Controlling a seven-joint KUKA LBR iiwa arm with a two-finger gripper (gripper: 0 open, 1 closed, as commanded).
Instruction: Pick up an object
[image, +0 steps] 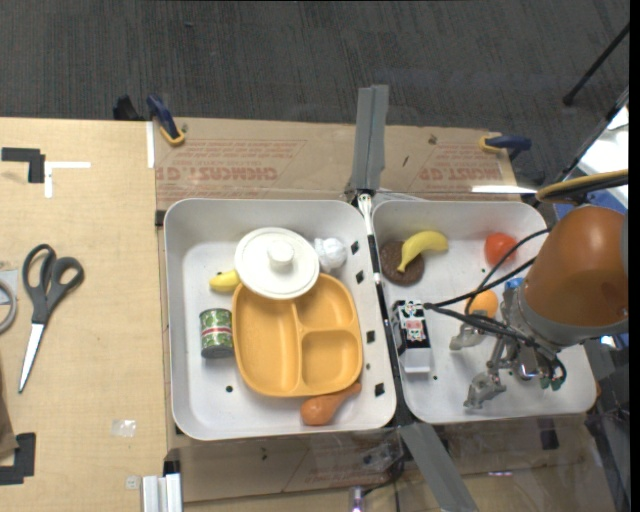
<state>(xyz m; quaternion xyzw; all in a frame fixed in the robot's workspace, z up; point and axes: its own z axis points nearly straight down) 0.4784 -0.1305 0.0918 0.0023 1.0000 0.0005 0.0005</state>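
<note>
While the arm hangs over the right white bin (440, 400):
End effector (478, 365): fingers spread, gripping nothing.
Nearest target: black-and-white rectangular box (412, 328), toward nine o'clock, near; long axis twelve-to-six.
Alternative: small orange round fruit (483, 302), just beside, toward twelve o'clock.

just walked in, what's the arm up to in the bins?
The grey KUKA arm with the orange band reaches into the right white bin from the right. Its tool sits low over the bin's bare floor with nothing between its fingers. In that bin lie a yellow banana on a brown disc, a red ball, a small orange fruit and a black-and-white box. The left white bin holds a yellow divided tray, a white round lid and a green can, all apart from the arm.
</note>
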